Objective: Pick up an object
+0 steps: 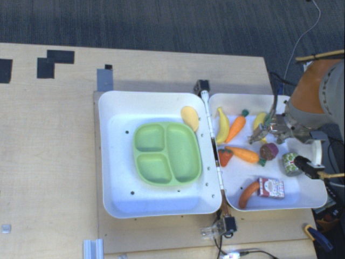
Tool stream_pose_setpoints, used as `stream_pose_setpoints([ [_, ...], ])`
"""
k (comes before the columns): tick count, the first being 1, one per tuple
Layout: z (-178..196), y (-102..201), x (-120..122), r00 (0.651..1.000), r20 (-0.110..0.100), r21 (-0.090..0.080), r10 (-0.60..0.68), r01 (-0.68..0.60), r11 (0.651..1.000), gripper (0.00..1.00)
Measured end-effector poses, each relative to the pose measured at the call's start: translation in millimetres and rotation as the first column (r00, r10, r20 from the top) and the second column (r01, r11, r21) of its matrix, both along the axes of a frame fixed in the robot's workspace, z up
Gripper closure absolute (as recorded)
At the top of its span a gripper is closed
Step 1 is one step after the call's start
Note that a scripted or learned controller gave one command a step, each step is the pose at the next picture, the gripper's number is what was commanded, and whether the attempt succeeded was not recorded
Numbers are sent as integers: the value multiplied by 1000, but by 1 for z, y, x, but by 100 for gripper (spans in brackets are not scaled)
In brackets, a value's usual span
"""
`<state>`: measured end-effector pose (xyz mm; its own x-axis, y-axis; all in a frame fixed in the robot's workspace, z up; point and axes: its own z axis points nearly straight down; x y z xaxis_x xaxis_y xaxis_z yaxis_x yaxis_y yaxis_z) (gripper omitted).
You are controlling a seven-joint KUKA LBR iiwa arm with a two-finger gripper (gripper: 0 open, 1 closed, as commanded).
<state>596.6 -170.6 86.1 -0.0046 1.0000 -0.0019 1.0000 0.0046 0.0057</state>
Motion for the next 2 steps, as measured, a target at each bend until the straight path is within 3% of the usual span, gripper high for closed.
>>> stream_pose_setpoints([
  [1, 12, 0, 2, 1000, 5, -2, 6, -6, 1000, 100],
  [2, 12, 6, 3, 1000, 5, 6, 10, -10, 1000, 0],
])
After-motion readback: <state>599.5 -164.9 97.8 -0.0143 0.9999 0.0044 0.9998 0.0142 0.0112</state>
